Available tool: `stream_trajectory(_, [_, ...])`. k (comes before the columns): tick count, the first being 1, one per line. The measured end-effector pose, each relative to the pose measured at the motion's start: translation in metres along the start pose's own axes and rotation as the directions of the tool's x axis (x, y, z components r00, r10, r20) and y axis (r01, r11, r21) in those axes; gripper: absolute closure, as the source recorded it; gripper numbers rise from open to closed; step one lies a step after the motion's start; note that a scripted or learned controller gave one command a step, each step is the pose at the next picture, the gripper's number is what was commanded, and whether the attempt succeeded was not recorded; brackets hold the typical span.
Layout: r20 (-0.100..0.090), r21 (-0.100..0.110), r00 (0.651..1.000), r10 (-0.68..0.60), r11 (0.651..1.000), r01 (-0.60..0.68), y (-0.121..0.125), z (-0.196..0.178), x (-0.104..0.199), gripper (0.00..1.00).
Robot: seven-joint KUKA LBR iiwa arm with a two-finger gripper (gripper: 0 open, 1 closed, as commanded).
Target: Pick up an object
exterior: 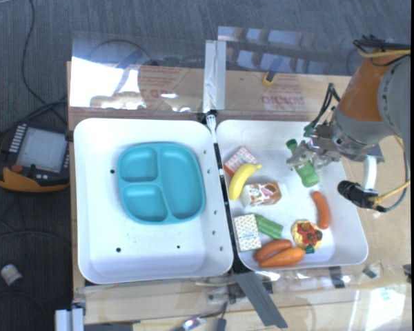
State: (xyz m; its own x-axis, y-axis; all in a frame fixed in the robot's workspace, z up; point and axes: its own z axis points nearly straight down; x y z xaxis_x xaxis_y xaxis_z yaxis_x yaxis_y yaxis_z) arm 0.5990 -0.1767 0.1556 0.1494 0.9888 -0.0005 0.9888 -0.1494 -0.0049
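gripper [305, 158] over right bin [345, 250], bench [96, 95], grey carpet [41, 40]

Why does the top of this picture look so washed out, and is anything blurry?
In the camera view, bright glare bounces off the clear panels behind the bins, bleaching that strip. The white bins look evenly lit with soft shadows. The teal divided plate and banana are fairly sharp; the gripper over a green item looks slightly soft.
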Motion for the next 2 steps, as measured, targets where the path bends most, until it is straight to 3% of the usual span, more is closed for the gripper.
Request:
stream_trajectory(1, [0.001, -0.001, 0.993, -0.118, 0.993, 0.118, 0.012, 0.062, -0.025, 1.00])
stream_trajectory(2, [0.002, -0.001, 0.998, -0.069, 0.998, 0.069, 0.002, -0.056, 0.000, 1.00])
